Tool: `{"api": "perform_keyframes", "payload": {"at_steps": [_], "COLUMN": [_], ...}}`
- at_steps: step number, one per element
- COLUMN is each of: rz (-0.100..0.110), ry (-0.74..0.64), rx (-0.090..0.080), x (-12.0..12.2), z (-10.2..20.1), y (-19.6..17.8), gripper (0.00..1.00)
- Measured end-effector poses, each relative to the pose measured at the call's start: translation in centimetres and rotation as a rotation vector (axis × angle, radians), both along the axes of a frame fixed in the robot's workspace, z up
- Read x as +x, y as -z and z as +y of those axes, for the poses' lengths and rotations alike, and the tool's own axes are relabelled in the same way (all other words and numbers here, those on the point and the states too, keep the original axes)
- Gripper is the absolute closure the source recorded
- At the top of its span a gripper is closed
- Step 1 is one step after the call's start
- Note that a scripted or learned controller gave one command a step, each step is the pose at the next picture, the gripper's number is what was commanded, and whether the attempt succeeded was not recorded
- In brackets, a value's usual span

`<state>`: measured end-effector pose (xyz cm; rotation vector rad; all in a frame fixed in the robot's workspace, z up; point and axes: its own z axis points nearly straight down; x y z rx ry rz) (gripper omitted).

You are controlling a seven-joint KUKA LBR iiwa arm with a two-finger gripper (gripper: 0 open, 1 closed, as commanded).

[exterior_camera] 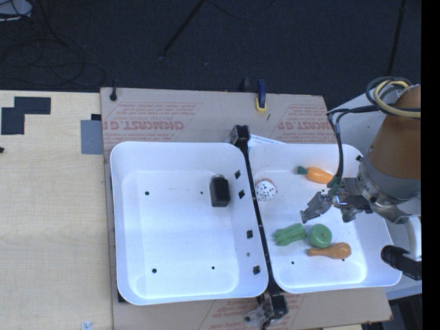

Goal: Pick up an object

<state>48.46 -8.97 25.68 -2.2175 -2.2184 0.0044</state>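
camera view: the grey arm [395, 157] with its orange band comes in from the right and reaches over the right bin [371, 280]. its end effector [328, 207] hangs above the middle of that bin, dark fingers spread a little apart, with only white bin floor visible between them; it grips no object. whether the tips touch the floor cannot be told from this angle.

just below the end effector lies a cluster of toys: a green round piece [320, 236], a green elongated piece [289, 235] touching it on the left, and an orange gourd-shaped piece [331, 251] lying flat just beneath them. an orange carrot with a green top [314, 174] lies near the far wall of the same bin, up and left of the fingers, apart from them. a small white ball with dark spots [266, 189] sits close to the black divider between the bins.

the left bin [127, 267] holds one small black block [220, 191], near its right wall. both bins rest on a brown cardboard sheet [172, 119] on the pale wooden worktop [48, 212].
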Motion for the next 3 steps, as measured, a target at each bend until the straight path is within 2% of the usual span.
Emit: {"api": "perform_keyframes", "payload": {"at_steps": [1, 2, 3], "rz": [0.007, -0.003, -0.001], "ry": [-0.001, -0.003, 0.004], "rx": [0.001, -0.001, 0.000], "x": [6.5, 11.8, 11.6], "z": [-1.7, 0.5, 0.2], "y": [15.7, 17.1, 16.0], "gripper": [0.00, 0.00, 1.00]}}
